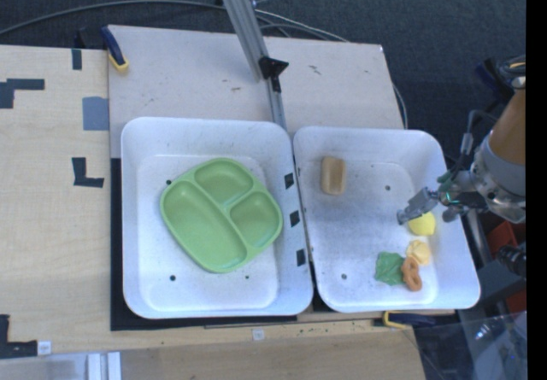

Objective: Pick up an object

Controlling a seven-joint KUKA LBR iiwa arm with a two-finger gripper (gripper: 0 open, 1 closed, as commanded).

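I have the grey two-finger gripper [425, 209] at centre right, fingers spread beside the small yellow rounded object [422, 225]; closing off-centre could squirt it aside.

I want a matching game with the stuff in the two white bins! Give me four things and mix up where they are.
Things:
1. green divided plate
2. tan block
3. yellow object
4. small green piece

Places:
A. right bin, near its front edge, beside an orange piece
B. left bin, in the middle
C. right bin, right under the gripper
D. right bin, near the back, close to the divider between the bins

Pairs: 1-B, 2-D, 3-C, 4-A
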